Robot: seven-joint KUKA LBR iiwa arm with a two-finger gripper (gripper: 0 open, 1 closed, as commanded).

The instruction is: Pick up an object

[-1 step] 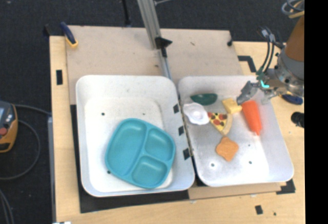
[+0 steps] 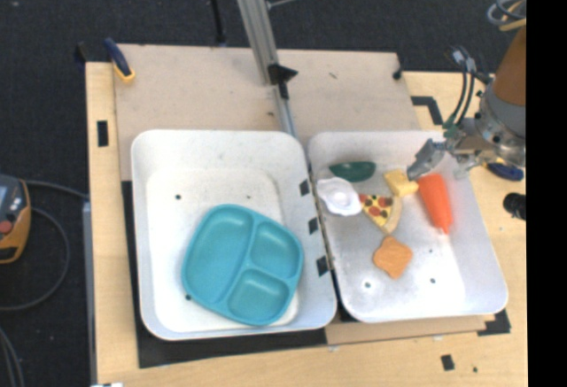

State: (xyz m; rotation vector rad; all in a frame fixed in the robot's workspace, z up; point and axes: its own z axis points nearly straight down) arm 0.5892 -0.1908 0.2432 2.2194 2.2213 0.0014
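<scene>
The orange carrot-shaped toy (image 2: pixel 436 202) lies in the right bin (image 2: pixel 483 288), just below and slightly ahead of the gripper (image 2: pixel 431 155); a yellow piece (image 2: pixel 400 185) sits close on the jaws' far side. Whether the jaws stand apart or together cannot be told from this slant.

To take it well, the jaws should probably come down across the toy's narrow width near its upper end, clear of the yellow piece and the pizza-slice toy (image 2: pixel 381 210), and close only once low enough to catch its sides.

The arm (image 2: pixel 505 102) reaches in over the bin's upper right corner, wrist bent downward, with the gripper angled toward the bin's middle, above the floor.
</scene>
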